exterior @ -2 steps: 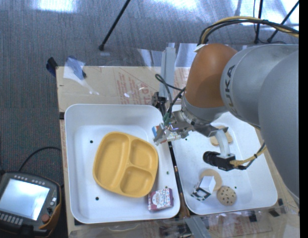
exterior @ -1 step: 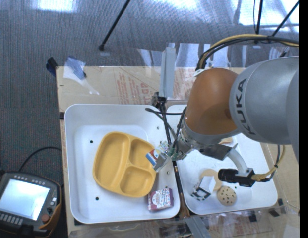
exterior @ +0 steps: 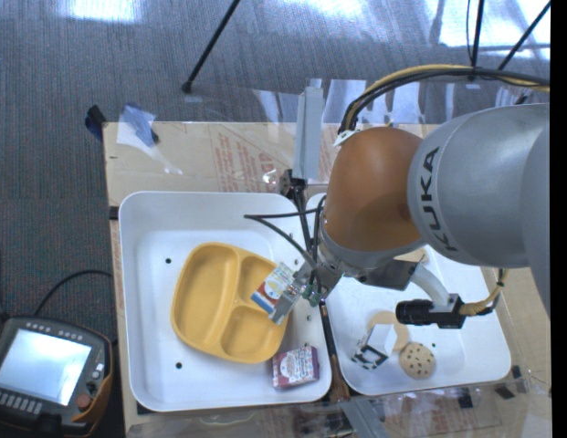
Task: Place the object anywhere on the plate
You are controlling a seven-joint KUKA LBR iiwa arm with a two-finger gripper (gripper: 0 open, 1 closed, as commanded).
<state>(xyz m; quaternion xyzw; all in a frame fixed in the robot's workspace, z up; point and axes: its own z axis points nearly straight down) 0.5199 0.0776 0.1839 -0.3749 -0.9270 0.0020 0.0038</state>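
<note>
Camera view: gripper [exterior: 285,301] hung over the yellow plate's [exterior: 210,304] right rim in the left bin [exterior: 146,245], pinching a small white-and-blue packet [exterior: 273,288]. A pink packet [exterior: 295,366] lay beside the plate's lower edge; a cookie [exterior: 416,360] sat in the right bin [exterior: 484,349].

Bench [exterior: 201,158] bears left bin [exterior: 146,245], right bin [exterior: 484,359], side by side, touching.
</note>
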